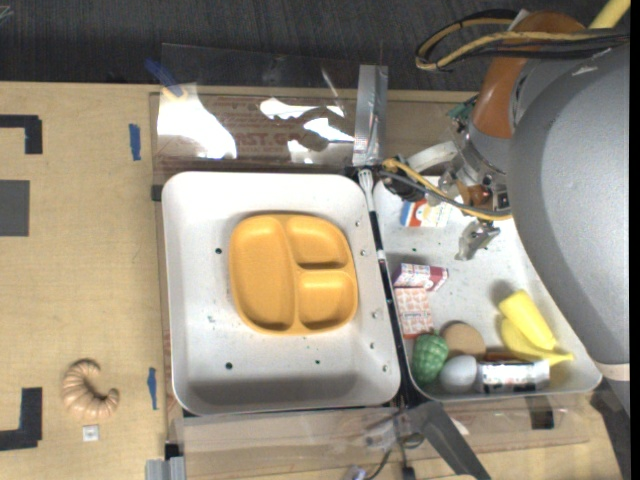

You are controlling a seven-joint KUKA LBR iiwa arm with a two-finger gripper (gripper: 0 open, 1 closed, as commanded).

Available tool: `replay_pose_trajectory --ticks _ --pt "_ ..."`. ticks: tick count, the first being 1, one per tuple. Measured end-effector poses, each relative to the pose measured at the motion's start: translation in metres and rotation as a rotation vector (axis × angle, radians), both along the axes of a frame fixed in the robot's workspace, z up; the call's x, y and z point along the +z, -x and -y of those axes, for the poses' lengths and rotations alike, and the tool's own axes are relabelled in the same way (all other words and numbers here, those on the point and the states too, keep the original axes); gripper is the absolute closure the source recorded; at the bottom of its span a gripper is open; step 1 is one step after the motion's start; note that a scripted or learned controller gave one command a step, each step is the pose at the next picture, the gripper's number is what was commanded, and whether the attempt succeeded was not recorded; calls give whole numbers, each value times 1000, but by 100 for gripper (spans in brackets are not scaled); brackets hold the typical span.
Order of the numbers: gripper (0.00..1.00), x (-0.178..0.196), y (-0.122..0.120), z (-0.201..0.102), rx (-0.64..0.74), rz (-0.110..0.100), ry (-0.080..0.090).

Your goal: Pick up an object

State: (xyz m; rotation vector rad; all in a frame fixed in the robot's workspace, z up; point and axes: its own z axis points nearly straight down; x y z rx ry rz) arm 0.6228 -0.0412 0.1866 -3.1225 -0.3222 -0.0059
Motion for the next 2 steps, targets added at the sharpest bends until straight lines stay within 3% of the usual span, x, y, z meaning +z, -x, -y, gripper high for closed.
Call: replay_pose_trajectory --ticks 1,2 --pt "0 -5 -14 -32 116 -9 3" --pt "0 -5 13 40 -9 -13 1"
